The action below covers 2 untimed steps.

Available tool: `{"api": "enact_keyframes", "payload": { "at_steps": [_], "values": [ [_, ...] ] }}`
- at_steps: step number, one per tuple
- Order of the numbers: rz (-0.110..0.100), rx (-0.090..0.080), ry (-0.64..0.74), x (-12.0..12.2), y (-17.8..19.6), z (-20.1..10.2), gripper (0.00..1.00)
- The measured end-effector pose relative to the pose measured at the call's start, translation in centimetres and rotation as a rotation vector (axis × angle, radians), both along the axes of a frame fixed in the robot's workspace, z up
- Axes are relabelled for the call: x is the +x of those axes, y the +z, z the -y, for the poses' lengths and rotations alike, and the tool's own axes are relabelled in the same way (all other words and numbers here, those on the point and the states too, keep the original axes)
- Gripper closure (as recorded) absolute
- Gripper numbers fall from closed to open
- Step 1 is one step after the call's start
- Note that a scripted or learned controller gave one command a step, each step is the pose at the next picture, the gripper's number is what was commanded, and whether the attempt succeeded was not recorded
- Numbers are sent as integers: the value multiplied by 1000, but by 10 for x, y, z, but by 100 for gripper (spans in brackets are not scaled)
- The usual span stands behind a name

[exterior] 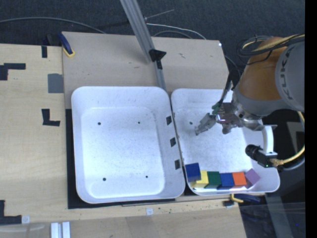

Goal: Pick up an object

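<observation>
Reaching in from the right, the grey arm with its orange band hangs over the right-hand white bin, and its gripper sits low above the bin's bare middle floor, with the wrist tilted so the fingers slant down and to the left. The two dark fingers look to be spread a little apart at the tips, with nothing seen between them. The objects to be picked lie well apart from the gripper, along the near wall of the same bin, as a row of coloured blocks whose long axis runs left to right, following the near rim. From the left the row shows a blue block standing slightly farther in than the rest, a yellow block tucked beneath and beside it, then a green block, another blue one, an orange block, and a pale purple block at the right end, turned at a corner-on angle to the others. The blocks touch or nearly touch one another. The left-hand white bin lies just beside the right one, their rims meeting along the middle. Part of some grey lettering shows on the arm's upper casing at the right edge, too cut off to read. No label can be made out on any block.
</observation>
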State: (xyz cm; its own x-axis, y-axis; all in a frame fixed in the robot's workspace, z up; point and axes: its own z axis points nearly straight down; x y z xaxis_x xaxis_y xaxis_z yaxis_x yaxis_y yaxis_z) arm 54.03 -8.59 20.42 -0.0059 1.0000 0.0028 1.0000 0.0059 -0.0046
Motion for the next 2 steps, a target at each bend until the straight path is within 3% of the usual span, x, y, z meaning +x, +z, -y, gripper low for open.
{"api": "enact_keyframes", "payload": {
  "at_steps": [1, 2],
  "values": [
    [-2, 1, 1, -37, -14, -74, 0],
    [7, -2, -3, -34, 30, -84, 0]
  ]
}}
